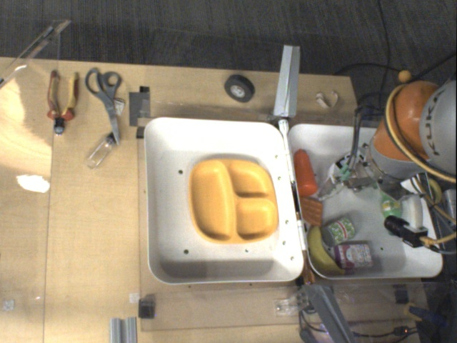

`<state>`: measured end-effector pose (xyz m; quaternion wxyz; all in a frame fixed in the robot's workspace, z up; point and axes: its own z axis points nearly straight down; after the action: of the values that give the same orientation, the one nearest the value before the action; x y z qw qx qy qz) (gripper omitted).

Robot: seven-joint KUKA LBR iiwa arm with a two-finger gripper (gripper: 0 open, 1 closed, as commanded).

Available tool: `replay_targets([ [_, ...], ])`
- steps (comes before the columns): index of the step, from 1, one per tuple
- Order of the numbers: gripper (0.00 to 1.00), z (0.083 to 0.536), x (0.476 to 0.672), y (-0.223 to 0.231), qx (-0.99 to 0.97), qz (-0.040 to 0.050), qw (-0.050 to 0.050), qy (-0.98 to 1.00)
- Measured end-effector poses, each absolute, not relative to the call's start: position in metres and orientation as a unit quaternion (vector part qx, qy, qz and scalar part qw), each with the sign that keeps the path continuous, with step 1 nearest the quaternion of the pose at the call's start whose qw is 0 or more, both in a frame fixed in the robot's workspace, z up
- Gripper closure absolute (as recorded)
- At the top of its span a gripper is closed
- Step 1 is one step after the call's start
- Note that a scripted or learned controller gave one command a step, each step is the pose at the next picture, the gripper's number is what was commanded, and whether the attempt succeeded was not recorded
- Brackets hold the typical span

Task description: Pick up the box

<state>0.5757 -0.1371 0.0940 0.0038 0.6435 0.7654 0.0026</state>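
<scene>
The small purple-and-white printed carton box (355, 254) lies on its side near the front edge of the right-hand shallow white bin (428, 266), pressed among clutter. A yellow banana (320, 252) curves just beside it at the bin's front left corner, and a small green-labelled can (340, 229) sits touching or nearly touching its upper edge. Further back along the bin's left wall lie an orange carrot-shaped toy (305, 173) and a ribbed brown piece (312, 209).

The grey arm with the orange band (410, 131) reaches in over the back right of that bin. Its gripper (352, 176) sits above the middle of the bin, well apart from the box and behind the can. Nothing is visibly between its parts, and how wide it stands cannot be told from this slanted view.

The left-hand shallow white bin (168, 191) holds a yellow plastic divided tray (233, 198) in its middle, probably a drop spot. On the counter (78, 263) toward the back left corner lie grey-handled scissors (107, 98) and red-handled pliers (60, 100), and a black tape roll (239, 88) rests near the back edge, all out of the arm's way.

The pick looks not yet begun; crowding by the banana and can could foul a descent.
</scene>
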Motion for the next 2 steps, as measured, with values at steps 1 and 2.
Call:
replay_targets([
  [1, 0.00, 0.088, 0.631, -0.105, 0.605, -0.0029, -0.002, 0.796],
  [2, 0.00, 0.150, 0.533, -0.090, 0.565, 0.0023, 0.003, 0.825],
])
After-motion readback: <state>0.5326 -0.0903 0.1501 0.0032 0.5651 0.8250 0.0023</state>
